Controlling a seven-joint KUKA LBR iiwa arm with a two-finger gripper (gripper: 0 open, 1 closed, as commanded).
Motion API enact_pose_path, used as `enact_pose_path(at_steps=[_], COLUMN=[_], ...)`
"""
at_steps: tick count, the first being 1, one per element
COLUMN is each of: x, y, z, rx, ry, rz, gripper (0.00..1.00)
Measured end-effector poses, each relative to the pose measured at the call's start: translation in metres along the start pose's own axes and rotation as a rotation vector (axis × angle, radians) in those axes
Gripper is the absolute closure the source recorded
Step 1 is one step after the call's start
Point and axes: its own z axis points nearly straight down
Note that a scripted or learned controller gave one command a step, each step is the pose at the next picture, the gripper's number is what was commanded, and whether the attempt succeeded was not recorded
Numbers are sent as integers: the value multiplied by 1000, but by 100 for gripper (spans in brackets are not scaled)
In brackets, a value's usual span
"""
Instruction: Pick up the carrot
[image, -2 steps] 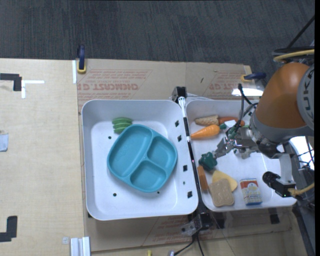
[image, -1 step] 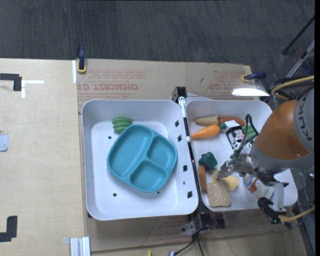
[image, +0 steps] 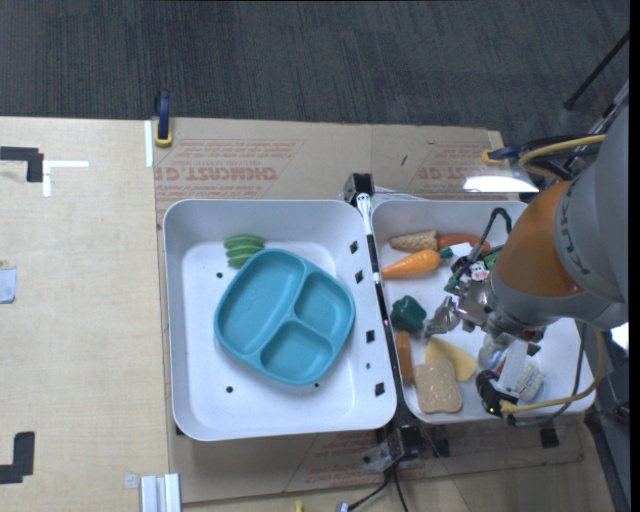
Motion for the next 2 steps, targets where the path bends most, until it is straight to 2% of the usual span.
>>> enact_pose_path(at_steps=[1,2], x=[43,53], y=[84,119], z=[0,3], rx=[2,36], ry=[-2,-13], rz=[248,424], gripper=[0,0])
